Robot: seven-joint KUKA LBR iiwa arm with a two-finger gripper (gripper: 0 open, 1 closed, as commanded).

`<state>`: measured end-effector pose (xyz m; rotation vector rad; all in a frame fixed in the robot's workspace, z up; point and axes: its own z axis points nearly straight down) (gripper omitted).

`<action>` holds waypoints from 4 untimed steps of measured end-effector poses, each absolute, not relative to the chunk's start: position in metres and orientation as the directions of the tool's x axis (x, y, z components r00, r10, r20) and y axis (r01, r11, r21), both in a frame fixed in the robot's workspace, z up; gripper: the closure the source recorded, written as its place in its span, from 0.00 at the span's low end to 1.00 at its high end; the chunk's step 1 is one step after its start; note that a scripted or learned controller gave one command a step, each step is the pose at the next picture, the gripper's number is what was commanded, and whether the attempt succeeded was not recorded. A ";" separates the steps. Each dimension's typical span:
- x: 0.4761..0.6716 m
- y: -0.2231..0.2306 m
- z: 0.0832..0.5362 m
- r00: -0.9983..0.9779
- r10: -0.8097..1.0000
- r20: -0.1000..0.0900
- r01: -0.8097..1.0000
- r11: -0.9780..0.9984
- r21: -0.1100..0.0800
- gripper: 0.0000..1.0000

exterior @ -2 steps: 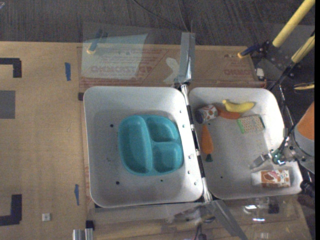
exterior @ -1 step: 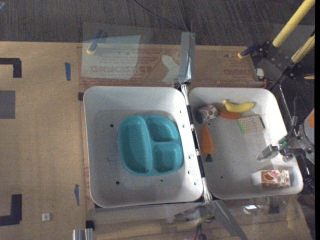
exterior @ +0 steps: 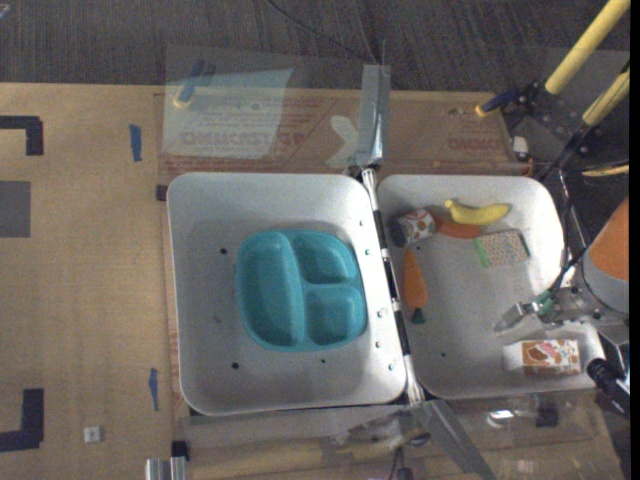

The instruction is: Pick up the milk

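The metal two-finger gripper (exterior: 518,315), fingers parted and grasping nothing, is hovering just above the small brown-and-white milk carton (exterior: 550,356), needing to straddle its short sides.

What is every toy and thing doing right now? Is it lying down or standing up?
milk carton: lying on its side in the right bin, near the front edge, not held.
gripper: low over the right bin, just above the milk carton.
banana: lying flat at the back.
carrot: lying flat along the left wall.
teal tray: right way up in the left bin.
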<state>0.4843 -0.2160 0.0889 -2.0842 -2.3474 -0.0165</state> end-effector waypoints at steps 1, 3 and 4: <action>0.480 -0.223 0.150 0.233 0.972 -0.001 0.972 -0.233 0.000 0.00; 0.495 -0.102 0.212 0.001 1.000 0.000 1.000 -0.001 0.002 0.00; 0.496 -0.102 0.221 -0.001 1.000 -0.002 1.000 0.001 0.003 1.00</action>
